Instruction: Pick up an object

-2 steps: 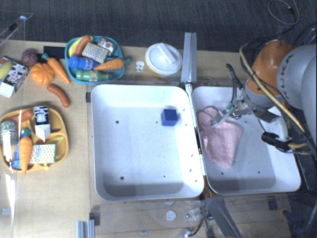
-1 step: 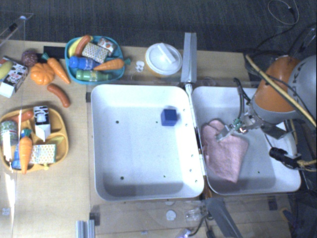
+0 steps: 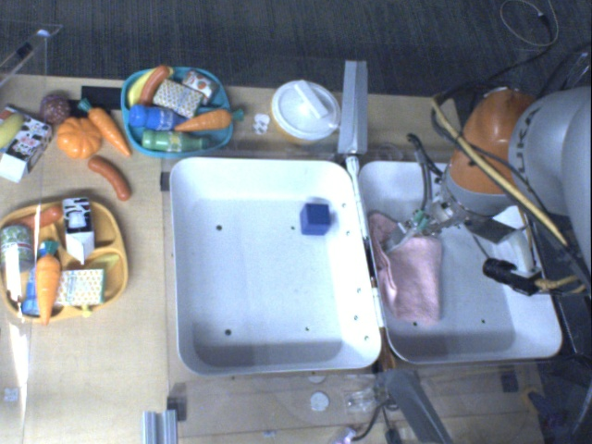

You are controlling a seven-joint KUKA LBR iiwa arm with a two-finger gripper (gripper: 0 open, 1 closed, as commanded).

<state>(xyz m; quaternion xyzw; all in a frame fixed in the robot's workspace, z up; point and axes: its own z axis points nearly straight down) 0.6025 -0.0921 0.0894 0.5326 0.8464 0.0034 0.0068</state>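
A small blue cube (image 3: 316, 217) lies in the left white bin (image 3: 213, 340), toward its upper right. A pink cloth (image 3: 412, 276) lies crumpled in the right white bin (image 3: 527, 331), along its left side. My gripper (image 3: 414, 228) is down in the right bin at the cloth's upper edge, touching or just above it. The grey arm with its orange band (image 3: 490, 128) comes in from the right above that bin. Between the fingers I make out nothing held.
Left of the bins stand a blue bowl (image 3: 176, 109) and a yellow tray (image 3: 65, 262), both with toy food. Loose toy carrots and a pumpkin (image 3: 78, 137) lie near them. A white lidded cup (image 3: 305, 109) sits behind the left bin. Cables trail along the right bin.
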